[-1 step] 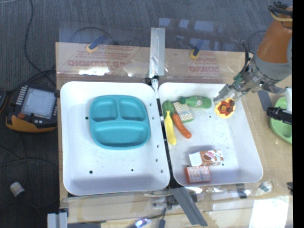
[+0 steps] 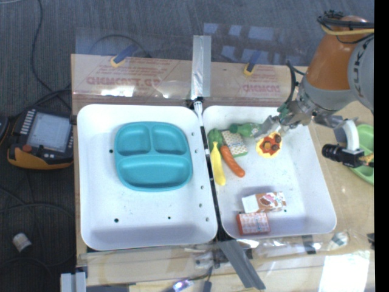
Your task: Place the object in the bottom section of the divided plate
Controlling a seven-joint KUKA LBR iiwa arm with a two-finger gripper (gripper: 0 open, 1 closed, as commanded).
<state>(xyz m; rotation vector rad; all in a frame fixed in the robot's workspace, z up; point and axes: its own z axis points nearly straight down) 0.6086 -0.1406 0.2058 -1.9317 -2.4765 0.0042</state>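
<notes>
A teal divided plate [image 2: 152, 156] lies in the left bin [image 2: 103, 224], with its wide bottom section toward the front. My gripper [image 2: 275, 126] hangs over the back of the right bin [image 2: 316, 205], reaching in from the right. Directly below its tip is a yellow and red toy food piece [image 2: 270, 145]. Whether the gripper touches that piece is unclear from this angle.
The right bin also holds a yellow banana [image 2: 217, 165], an orange carrot [image 2: 233, 162], a green vegetable [image 2: 238, 129], a cracker-like square [image 2: 234, 143] and two small cartons [image 2: 264, 202] [image 2: 252, 223]. A green object [image 2: 366, 154] sits outside on the right.
</notes>
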